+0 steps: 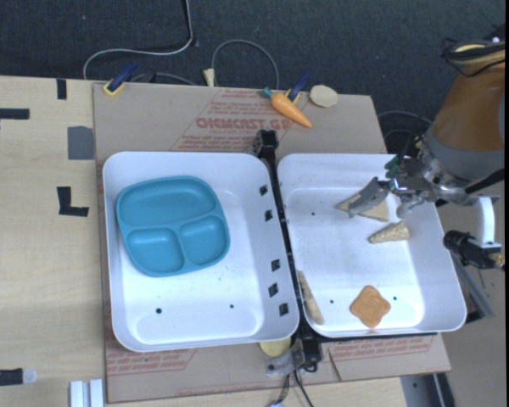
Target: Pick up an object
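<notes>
Right bin (322,325): my gripper (380,197) hangs over its upper half, near the back wall; bare white floor lies open toward the middle and left.
Divider (278,227): black clips run between the two bins, well apart from me.
My gripper: fingers spread apart, pointing left, nothing between them.
Pale wedge (375,214): just beside and partly under my fingertips.
Tan wedge (391,233): near, just below my gripper.
Orange cookie (370,305): well apart, by the front wall.
Left bin (187,325): holds a blue divided plate (173,225).

Wooden bench (34,253), cardboard sheet (229,121), two white bins (119,227), toy carrot (290,109)
</notes>
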### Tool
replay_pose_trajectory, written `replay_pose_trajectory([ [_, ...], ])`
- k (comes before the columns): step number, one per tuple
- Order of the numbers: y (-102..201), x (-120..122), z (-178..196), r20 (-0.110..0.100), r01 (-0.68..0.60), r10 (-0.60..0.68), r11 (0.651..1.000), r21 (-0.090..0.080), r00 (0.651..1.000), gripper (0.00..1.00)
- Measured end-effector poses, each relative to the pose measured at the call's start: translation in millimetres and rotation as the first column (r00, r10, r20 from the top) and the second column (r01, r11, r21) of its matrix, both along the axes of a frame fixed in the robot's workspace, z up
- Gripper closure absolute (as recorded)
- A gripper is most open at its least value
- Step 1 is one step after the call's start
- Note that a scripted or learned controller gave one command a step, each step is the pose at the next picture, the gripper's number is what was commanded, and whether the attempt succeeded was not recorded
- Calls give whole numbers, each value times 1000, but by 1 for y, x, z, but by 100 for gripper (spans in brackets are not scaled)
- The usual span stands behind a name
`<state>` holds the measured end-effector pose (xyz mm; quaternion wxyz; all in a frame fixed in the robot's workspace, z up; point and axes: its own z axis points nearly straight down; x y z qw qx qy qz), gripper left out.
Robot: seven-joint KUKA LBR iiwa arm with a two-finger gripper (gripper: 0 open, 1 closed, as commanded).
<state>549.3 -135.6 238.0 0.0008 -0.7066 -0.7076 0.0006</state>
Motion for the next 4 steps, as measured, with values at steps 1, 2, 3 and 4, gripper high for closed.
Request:
replay_pose_trajectory([
  [1,-21,44,-127,-8,-1,1,1000,0,1000,0],
  [2,-57,83,-116,4,0,0,1000,-2,1000,0],
  [3,-71,-3,-153,6,3,-3,1000,-2,1000,0],
  [4,-73,-65,-150,11,2,-2,1000,-5,1000,0],
])
